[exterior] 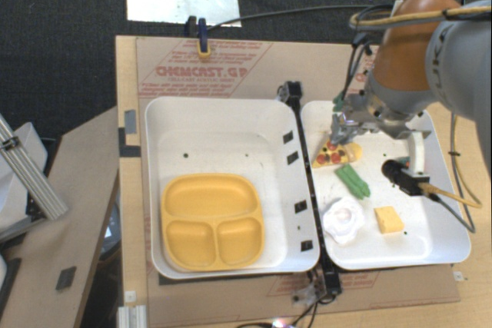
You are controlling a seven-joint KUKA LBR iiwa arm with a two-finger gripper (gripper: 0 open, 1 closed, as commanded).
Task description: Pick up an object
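My gripper point(340, 136) hangs low over the far left part of the right bin point(442, 242), just above a toy pizza slice point(334, 156) with red and yellow topping. Whether it touches the slice is unclear. A green pepper-like piece point(353, 180) lies just in front of the slice. Nearer the front lie a crumpled white object point(342, 219) and a yellow cheese-like block point(389, 220).
The left bin point(223, 123) holds a yellow divided tray point(213, 220) at its front. A black divider strip point(301, 173) runs between the bins. The arm's grey body and orange band point(407, 34) loom over the right bin's far side.
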